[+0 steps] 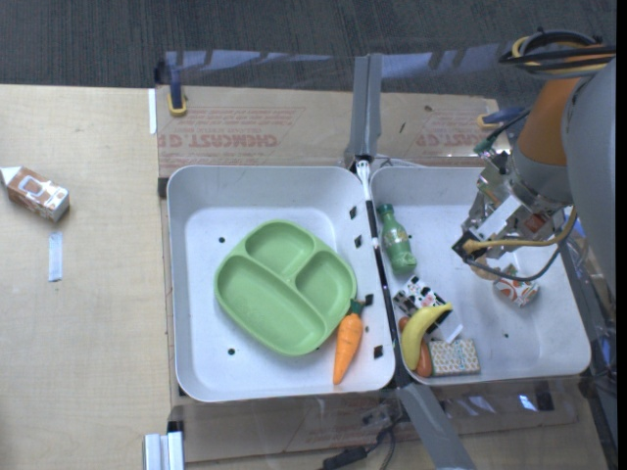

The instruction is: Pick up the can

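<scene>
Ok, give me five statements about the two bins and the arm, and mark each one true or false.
1. The green divided plate lies in the left bin. True.
2. The carrot lies in the right bin. False: it is in the left bin, beside the plate's lower right edge.
3. The green bottle lies in the right bin, near the divider between the bins. True.
4. The banana rests on the green plate. False: it is in the right bin, close to the patterned block.
5. The gripper is over the left bin. False: it is over the right bin, next to the can.
</scene>
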Robot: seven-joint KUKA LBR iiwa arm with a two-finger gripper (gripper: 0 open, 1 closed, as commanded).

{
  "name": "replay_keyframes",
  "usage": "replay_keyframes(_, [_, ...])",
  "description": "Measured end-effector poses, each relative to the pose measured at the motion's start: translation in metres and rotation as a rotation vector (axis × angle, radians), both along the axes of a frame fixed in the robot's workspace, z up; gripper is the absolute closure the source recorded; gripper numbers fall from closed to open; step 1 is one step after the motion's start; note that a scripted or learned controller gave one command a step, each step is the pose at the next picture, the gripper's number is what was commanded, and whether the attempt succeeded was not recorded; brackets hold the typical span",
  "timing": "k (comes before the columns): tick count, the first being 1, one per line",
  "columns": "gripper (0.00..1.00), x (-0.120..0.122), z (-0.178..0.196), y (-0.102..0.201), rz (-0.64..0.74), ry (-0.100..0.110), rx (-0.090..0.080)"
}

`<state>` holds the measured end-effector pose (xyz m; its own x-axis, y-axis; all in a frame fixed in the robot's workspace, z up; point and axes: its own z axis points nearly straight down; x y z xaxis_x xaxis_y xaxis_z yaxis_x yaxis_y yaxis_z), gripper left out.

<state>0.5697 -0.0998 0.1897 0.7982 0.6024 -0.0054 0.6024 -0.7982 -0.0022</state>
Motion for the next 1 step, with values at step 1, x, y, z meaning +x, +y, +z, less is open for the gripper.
replay_keyframes(1, [1.00, 0.0204, 0.0311, -0.0567, -0.293, -0.001, -0.001])
